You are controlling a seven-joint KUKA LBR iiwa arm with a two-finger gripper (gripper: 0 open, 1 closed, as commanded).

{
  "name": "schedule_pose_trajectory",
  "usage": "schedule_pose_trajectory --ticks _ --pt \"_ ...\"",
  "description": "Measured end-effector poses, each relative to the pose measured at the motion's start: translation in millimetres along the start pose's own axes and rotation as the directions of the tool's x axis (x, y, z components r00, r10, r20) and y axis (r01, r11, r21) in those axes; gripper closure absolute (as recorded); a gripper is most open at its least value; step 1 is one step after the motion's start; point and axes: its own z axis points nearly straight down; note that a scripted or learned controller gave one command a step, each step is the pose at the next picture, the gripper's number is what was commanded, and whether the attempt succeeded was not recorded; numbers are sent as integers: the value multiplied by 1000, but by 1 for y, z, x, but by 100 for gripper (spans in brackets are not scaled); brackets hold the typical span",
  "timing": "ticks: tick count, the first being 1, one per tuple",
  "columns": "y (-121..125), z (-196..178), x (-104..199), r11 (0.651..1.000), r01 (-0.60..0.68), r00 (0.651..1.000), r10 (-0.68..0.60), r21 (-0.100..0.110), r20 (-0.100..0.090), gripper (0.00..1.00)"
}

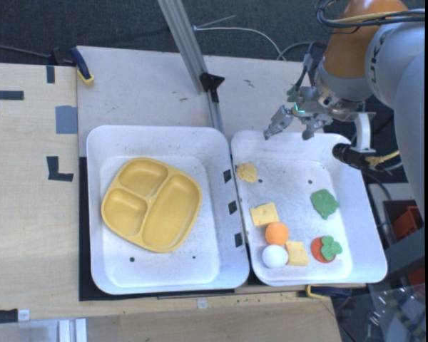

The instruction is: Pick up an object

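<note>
Over the right bin's far rim, the gripper [291, 125] hangs with its fingers spread and nothing between them.
Toy food lies in the right bin [364, 191]: a yellow scrap [247, 172] at far left, a cheese square [264, 214], an orange ball [276, 233], a white egg [274, 256], a yellow cube [297, 253], a tomato [327, 249] and a green leaf [324, 203]. All look light, stiff and smooth. The ball and egg would likely roll; the cheese square's flat sides look the surest hold. A yellow tray [152, 204] sits in the left bin [100, 155].
</note>
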Motion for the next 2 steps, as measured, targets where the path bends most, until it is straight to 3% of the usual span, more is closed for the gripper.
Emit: schedule_pose_trajectory --ticks 1,2 --pt "0 0 0 1000 0 1000 0 0 0 0" --pt "12 116 -61 1000 -5 1000 5 7 1 0"
